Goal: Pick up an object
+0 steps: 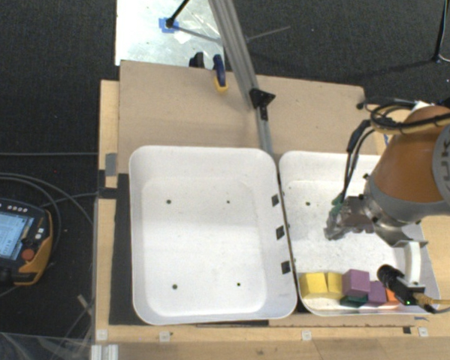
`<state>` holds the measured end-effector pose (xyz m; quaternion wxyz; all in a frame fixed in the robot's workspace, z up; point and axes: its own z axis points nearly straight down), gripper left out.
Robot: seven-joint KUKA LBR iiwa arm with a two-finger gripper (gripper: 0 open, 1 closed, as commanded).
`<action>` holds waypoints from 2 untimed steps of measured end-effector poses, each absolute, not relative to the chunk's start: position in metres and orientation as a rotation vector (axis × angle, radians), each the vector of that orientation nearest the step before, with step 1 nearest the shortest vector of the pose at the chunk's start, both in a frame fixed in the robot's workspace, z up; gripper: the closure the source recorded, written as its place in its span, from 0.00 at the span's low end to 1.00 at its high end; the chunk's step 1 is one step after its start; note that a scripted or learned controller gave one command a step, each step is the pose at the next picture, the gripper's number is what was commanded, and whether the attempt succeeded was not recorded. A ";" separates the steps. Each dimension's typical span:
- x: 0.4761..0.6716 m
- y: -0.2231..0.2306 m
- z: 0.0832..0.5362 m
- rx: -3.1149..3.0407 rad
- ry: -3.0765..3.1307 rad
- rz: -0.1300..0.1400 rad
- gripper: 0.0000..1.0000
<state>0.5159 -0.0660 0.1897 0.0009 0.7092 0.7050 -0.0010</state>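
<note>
From my remote seat: gripper hangs over right bin, fingers' state hidden from me. Yellow block, purple block cluster at bin's near edge, apart from gripper.

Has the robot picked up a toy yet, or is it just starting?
Nothing looks picked up yet. The yellow block, purple block and a dark green piece all lie together in the near corner of the right bin. The end effector hangs over the bin's bare middle, away from the pile. Moving to a block, grabbing it and lifting it are all left to do.
</note>
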 end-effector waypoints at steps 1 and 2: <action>0.574 -0.016 0.191 2.207 2.231 0.008 1.00; 0.613 0.057 0.249 2.202 2.234 0.016 1.00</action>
